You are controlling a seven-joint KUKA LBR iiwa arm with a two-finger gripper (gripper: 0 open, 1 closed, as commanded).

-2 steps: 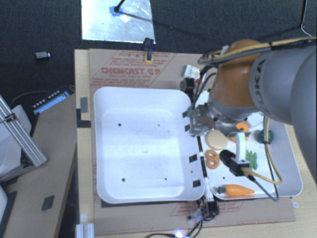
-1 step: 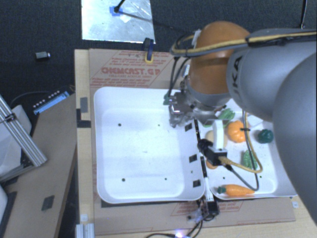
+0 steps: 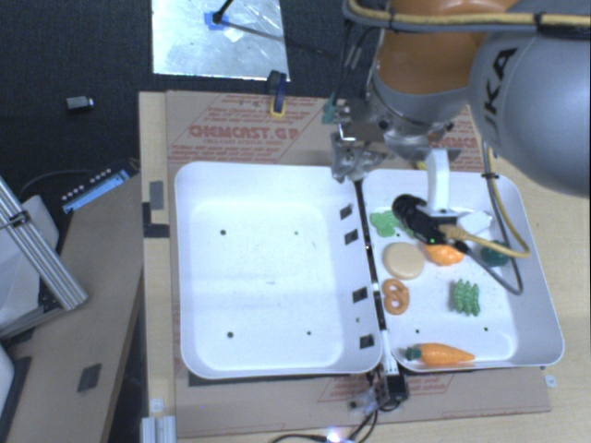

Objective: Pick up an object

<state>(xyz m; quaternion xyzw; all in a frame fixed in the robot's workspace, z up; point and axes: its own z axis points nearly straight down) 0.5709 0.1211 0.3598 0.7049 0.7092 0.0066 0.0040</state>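
My gripper hangs over the far rim where the two white bins meet, apart from every object. In the right bin lie a green leafy piece, a beige round biscuit, a small orange piece, a brown pretzel, a green bumpy piece and a carrot at the front rim. A teal piece and a white piece sit further right, partly hidden.
The left bin stands beside the right one, with a dark divider between them. The big grey and orange arm covers the far right corner. A yellow and blue clamp sits behind the bins.
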